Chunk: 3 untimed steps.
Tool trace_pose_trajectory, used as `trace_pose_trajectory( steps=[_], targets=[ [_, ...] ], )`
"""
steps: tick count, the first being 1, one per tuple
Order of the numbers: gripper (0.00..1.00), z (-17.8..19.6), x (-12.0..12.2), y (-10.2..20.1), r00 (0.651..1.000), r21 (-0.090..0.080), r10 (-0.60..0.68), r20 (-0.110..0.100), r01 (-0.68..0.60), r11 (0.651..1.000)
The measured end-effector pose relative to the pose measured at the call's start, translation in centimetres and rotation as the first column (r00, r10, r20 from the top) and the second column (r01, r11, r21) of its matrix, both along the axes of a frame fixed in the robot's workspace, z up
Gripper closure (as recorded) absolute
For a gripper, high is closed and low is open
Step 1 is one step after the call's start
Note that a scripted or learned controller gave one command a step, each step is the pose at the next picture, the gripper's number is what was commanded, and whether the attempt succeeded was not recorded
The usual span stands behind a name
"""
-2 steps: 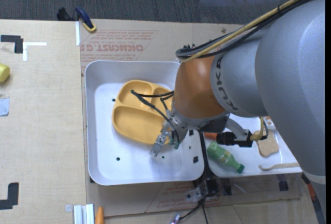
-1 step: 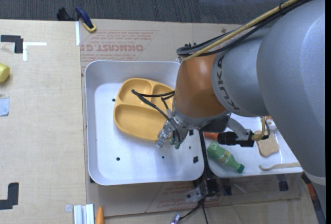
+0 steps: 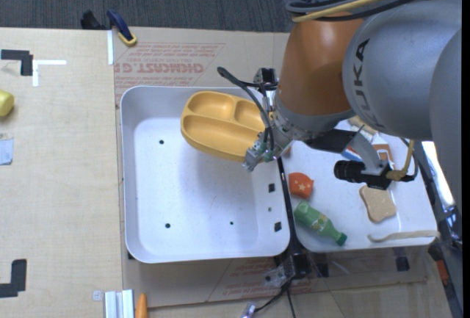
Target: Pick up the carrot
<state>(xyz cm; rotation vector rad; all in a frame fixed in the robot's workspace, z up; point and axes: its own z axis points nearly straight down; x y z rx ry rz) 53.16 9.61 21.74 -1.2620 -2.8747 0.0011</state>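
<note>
I cannot pick out a carrot for certain. The closest match is a small red-orange thing with a green bit, lying in the right bin near the divider. My gripper hangs over the left bin's right side. It sits at the lower right rim of a yellow divided plate, and whether it touches the rim is unclear. The arm's orange band and grey wrist cover the upper part of the right bin.
The left bin holds the yellow plate at its upper right. In the right bin lie a green bottle, a bread slice and a pale strip. A yellow object sits on the bench at far left.
</note>
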Motion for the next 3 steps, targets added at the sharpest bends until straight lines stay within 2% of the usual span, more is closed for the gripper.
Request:
trace_pose_trajectory(
  steps=[1, 3],
  targets=[
    [1.0, 3.0, -4.0, -6.5, 0.961, -0.006, -0.277, -0.004, 0.277, 0.961],
    [1.0, 4.2, -4.1, -6.6, 0.962, -0.017, -0.271, -0.018, 0.271, 0.962]
  ],
)
